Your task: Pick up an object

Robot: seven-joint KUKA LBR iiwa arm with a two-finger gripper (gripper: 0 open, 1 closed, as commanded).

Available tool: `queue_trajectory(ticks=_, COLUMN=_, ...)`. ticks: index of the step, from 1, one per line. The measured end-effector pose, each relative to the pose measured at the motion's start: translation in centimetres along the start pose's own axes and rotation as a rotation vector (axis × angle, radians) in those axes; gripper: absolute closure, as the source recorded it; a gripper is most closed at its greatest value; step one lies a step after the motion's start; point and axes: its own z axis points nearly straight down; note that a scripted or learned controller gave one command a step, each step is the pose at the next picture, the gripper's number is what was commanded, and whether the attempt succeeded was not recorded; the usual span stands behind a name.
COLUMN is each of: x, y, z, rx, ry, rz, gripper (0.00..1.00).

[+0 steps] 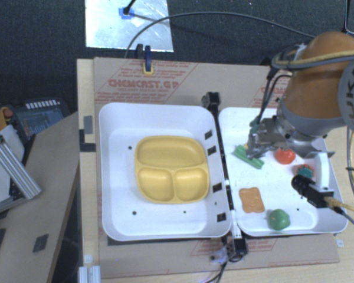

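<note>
Pincer (258, 148) low in right bin (265, 224), right of frame centre, tips down at the right end of a green block (248, 157). Fingers seemingly touching or straddling the block; spread, pressed together or pinching cannot be told at this angle, dark finger parts merging with the wrist housing above. No object visibly off the bin floor.

Green block flat on the floor, upper left part of right bin, slanting down toward the right. Red piece (285, 155) just right of the pincer, partly under the arm. Small teal piece (305, 171) further right, near the bin's right wall. Orange slab (252, 199) lower centre of the bin, well apart from the pincer. Green ball (278, 219) near the lower edge, just below-right of the slab.

Left bin (115, 158): yellow divided tray (170, 168) at centre, three compartments, nothing seen in them.

Progress, by judgement: approach and descent done, target most likely the green block. Remaining: a confirmed closure on it, then the lift clear of the floor. Task not yet done. Risk: hold at the very end of the block, so possible pivot or slip on lift.
</note>
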Motion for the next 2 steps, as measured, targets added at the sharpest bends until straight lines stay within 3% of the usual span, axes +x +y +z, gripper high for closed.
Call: queue_trajectory(ticks=2, x=9.9, y=-1.0, z=3.7, rx=0.003, ry=0.0, rz=0.001, gripper=1.0)
